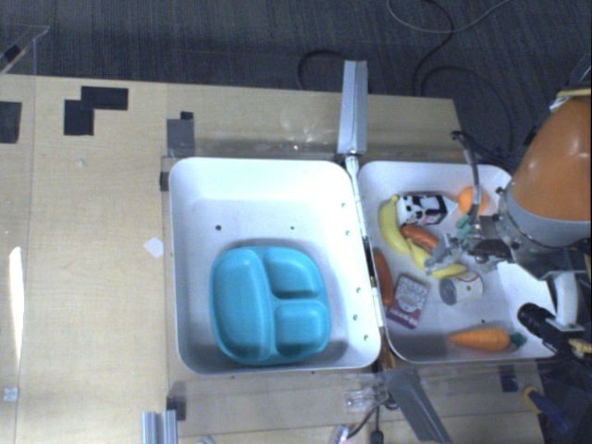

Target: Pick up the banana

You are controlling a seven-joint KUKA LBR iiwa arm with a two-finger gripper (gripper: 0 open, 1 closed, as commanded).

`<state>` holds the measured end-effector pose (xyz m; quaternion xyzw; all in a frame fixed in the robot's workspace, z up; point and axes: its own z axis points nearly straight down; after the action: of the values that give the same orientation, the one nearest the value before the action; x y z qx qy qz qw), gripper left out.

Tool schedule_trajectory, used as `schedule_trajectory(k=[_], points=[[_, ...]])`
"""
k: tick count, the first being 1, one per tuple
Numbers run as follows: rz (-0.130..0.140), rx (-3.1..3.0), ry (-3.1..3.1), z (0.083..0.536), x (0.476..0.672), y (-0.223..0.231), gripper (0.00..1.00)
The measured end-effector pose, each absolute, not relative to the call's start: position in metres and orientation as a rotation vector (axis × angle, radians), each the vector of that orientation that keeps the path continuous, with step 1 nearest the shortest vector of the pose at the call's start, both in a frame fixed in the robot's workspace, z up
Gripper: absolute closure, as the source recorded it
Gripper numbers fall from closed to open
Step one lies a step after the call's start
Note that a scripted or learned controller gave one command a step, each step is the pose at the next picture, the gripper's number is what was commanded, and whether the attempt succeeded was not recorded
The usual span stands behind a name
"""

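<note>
While the arm's orange band covers the right bin's (435, 345) far-right edge, the banana (396, 232) lies along that bin's left side, its lower end hidden under the gripper (455, 250). Finger spacing can't be made out; too small, cluttered. Gripper sits over banana's tip, beside a red item (421, 238). Grasp unconfirmed.

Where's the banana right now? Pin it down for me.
The banana lies in the right bin, near that bin's left wall, just left of the black-and-white toy, with the gripper close on its right.
</note>
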<state>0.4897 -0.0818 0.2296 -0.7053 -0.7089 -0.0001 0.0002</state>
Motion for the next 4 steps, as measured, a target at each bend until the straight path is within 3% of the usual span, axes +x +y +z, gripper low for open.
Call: schedule_trajectory(k=[1,2,3,4], points=[[-0.004,-2.429,-1.994,0.094,0.521,-0.083,0.00],[-0.005,-2.428,-1.995,0.103,0.522,-0.083,1.00],[-0.006,-2.793,-1.437,0.092,0.527,-0.096,1.00],[-0.004,-2.796,-1.435,0.091,0.526,-0.097,0.00]])
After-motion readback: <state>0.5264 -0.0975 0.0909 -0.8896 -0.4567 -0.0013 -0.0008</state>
